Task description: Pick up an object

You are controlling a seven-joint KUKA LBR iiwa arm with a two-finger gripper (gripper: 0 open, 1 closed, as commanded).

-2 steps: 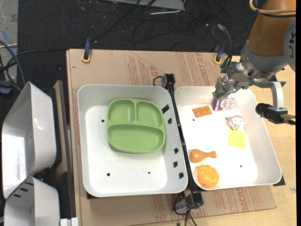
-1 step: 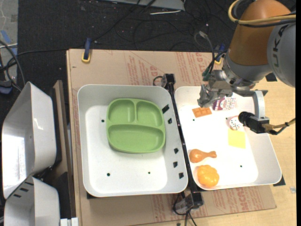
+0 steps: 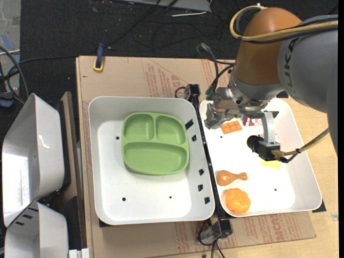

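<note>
My gripper (image 3: 219, 113) hangs over the far left corner of the right bin (image 3: 301, 144), below the orange wrist band. Just to its right, an orange waffle-like piece (image 3: 232, 127) lies flat on the bin floor, close to the gripper but not visibly held. A small pink and purple item (image 3: 251, 121) sits beside the waffle, partly hidden by the wrist. Toward the near side lie an orange drumstick (image 3: 231, 177) and a round orange fruit (image 3: 237, 200). Part of a yellow piece (image 3: 272, 164) shows in the middle of the bin.
The left bin (image 3: 102, 160) holds a green divided plate (image 3: 155, 143) in its far half. A ridge between the bins (image 3: 205, 155) carries black clips. White tubs (image 3: 29, 149) stand off the bench to the left. A cable (image 3: 212, 74) runs along the cardboard behind the right bin.
</note>
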